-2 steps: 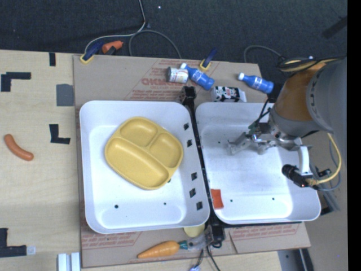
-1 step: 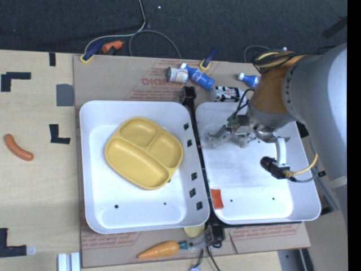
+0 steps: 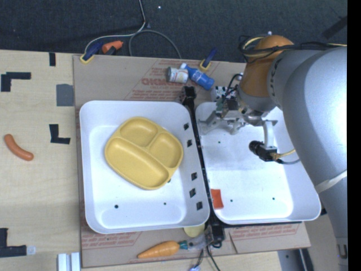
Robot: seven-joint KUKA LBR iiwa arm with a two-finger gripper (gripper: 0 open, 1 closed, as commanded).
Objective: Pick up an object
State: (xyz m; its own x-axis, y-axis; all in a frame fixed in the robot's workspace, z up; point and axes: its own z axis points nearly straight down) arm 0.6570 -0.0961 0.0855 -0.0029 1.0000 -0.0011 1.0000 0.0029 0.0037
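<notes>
A yellow divided plate (image 3: 144,151) lies in the left white bin (image 3: 93,208), tilted a little toward the bin's centre. My gripper (image 3: 224,117) hangs low over the far left corner of the right white bin (image 3: 304,205), close to the divider between the bins. The grey arm with its orange band (image 3: 260,66) comes down to it from the right. A small orange-red piece (image 3: 216,198) lies at the right bin's near left edge, well away from the gripper. Nothing shows between the gripper and the bin floor.
A white and blue bottle (image 3: 190,75) lies on the cardboard behind the bins. A toy carrot (image 3: 161,249) rests in front of them, and a toy sausage (image 3: 18,147) lies on the bench at far left. A black cable end (image 3: 262,150) hangs over the right bin.
</notes>
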